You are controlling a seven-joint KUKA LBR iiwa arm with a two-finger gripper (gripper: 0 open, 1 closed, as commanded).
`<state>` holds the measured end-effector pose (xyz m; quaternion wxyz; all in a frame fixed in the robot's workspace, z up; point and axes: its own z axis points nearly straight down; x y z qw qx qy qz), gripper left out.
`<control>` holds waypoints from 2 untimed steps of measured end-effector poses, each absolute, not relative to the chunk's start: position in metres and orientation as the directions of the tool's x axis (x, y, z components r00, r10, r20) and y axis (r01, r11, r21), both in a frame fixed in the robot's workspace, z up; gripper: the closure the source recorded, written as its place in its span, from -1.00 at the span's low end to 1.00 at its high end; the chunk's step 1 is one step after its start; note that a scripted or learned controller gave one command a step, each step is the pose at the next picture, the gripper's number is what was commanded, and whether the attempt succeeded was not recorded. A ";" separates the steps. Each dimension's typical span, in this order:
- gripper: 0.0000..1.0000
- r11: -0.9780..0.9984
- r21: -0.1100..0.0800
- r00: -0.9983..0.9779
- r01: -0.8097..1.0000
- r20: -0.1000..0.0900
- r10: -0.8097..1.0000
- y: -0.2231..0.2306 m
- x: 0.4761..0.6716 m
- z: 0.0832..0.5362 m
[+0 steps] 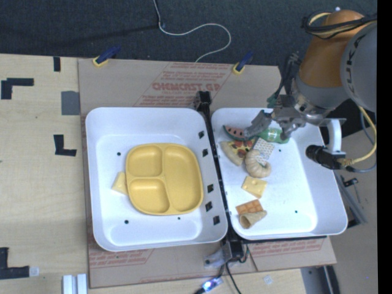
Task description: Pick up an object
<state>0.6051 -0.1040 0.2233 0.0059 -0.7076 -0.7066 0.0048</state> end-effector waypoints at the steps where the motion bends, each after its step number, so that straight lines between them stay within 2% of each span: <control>1: -1.00 0.002 -0.002 -0.002 1.000 0.000 1.000 -0.104 0.608 0.231; 2: -1.00 0.002 -0.006 -0.002 1.000 0.000 1.000 -0.099 0.613 0.184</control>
